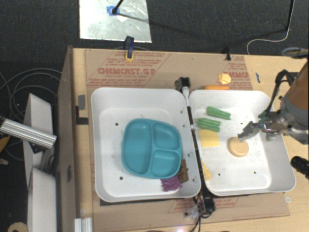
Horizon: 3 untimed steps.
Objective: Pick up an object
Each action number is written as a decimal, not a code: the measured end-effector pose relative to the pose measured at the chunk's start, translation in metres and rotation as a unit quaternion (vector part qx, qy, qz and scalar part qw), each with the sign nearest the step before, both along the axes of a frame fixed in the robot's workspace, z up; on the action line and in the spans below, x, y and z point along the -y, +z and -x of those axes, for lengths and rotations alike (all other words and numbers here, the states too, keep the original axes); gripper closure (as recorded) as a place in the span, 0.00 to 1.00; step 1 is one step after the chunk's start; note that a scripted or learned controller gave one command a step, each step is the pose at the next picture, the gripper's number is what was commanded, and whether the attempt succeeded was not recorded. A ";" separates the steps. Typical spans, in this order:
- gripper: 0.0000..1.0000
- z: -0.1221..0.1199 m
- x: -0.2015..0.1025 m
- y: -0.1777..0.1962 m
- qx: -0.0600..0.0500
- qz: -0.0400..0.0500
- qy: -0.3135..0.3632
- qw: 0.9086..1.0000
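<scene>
The right bin (270,178) holds a tan round disc (238,147), a flat yellow square (209,139), two green pods (218,113) (208,124) and a small yellow piece (206,170) by its left wall. My gripper (246,132) reaches in from the right and hovers just above the upper right of the tan disc. Nothing is visibly held in it. In the left bin (106,129) lies a blue divided plate (150,148), with a purple lump (170,183) and a brown piece (184,173) at its lower right.
An orange stick (216,87) and a yellow disc (224,78) lie on the cardboard behind the right bin. A black divider (191,124) runs between the bins. The grey arm (294,105) crosses the right bin's right edge. Cables lie at the left and upper right.
</scene>
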<state>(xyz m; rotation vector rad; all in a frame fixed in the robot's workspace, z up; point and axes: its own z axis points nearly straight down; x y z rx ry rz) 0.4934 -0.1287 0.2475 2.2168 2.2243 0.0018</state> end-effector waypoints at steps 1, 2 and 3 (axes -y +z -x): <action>0.00 -0.023 0.017 -0.150 -0.003 0.001 -0.001 1.000; 1.00 -0.026 0.017 -0.134 0.001 0.000 -0.001 1.000; 0.00 -0.026 0.017 -0.134 0.001 0.000 -0.001 1.000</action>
